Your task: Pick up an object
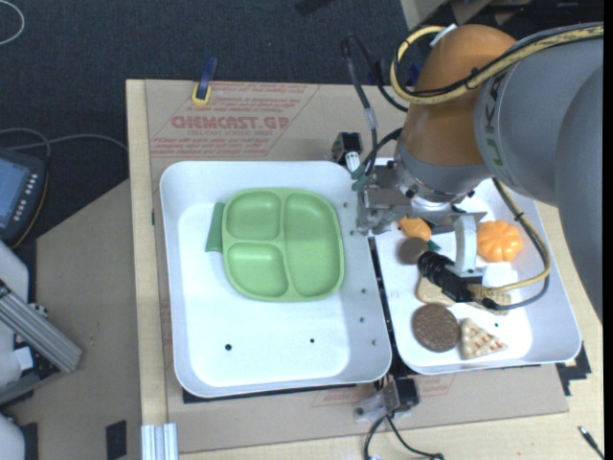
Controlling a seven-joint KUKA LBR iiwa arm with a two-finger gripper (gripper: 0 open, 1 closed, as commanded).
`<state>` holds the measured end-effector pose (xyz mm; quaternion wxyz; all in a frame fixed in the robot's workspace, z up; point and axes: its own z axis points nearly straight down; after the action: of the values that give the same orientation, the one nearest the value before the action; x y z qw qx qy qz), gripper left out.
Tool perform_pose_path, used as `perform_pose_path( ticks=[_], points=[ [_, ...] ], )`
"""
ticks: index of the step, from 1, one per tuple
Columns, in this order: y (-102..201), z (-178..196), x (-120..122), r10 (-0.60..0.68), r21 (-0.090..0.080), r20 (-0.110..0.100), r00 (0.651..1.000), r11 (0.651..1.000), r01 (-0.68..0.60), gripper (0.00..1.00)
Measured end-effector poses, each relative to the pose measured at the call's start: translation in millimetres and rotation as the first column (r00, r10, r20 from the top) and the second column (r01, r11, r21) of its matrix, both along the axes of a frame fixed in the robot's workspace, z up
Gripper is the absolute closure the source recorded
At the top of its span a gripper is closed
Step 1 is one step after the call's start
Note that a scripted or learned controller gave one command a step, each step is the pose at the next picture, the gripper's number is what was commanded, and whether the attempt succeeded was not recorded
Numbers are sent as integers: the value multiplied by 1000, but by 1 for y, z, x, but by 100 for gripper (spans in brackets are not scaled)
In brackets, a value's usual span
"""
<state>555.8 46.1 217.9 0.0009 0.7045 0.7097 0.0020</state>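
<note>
My gripper [375, 211] hangs low over the far left corner of the right bin [551, 326], close to the wall between the two bins. Just right of it lie a small orange piece [415, 226] and a brown lump [411, 250]. An orange pumpkin-shaped toy [499, 241] sits further right, with a small white item [500, 275] below it. A brown round cookie [436, 327] and a pale pizza-like wedge [480, 338] rest near the bin's front edge. The wrist hides whatever lies directly under it.
The left bin [268, 353] holds a green divided plate [283, 243] in its far half. The grey arm with its orange band [460, 75] crosses the top right above the right bin. Cardboard [230, 123] lies behind the bins.
</note>
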Motion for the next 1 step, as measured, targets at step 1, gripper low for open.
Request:
perform_pose_path(
  ticks=[1],
  points=[
    [26,15,9,-3,-1,0,1000,1000,3,100]
  ],
)
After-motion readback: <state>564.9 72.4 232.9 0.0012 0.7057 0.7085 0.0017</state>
